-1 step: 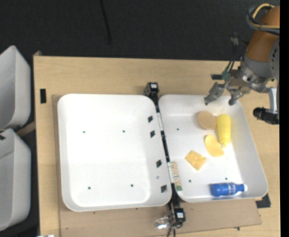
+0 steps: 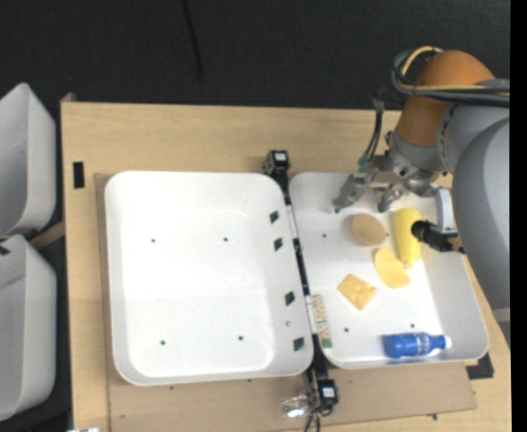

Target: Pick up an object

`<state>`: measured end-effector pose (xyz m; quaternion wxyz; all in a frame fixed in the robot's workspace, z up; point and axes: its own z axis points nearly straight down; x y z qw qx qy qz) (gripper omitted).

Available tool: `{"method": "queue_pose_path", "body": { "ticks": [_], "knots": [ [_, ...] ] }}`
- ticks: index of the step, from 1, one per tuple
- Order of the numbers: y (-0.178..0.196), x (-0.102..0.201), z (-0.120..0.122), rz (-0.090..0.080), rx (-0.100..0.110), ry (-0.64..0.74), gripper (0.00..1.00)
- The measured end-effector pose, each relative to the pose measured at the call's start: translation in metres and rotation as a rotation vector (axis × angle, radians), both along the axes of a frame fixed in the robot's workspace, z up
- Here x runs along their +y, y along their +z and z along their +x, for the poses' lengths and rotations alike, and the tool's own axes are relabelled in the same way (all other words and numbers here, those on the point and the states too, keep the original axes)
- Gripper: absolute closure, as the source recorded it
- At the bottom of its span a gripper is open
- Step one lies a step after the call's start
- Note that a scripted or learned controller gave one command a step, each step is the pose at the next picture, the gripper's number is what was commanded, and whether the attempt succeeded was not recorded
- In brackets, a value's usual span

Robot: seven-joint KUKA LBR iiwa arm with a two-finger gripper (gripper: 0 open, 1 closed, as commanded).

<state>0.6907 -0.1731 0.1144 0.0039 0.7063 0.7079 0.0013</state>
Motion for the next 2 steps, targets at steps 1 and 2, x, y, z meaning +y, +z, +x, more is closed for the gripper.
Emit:
{"method": "queue_pose_path", "body": {
  "ticks": [1, 2],
  "knots": [
    [-0.008, -0.009, -0.064, -0.002, -0.004, -0.002, 0.00],
    [-0.009, 0.011, -0.034, 0.000, -0.004, 0.003, 0.00]
  ]
}}
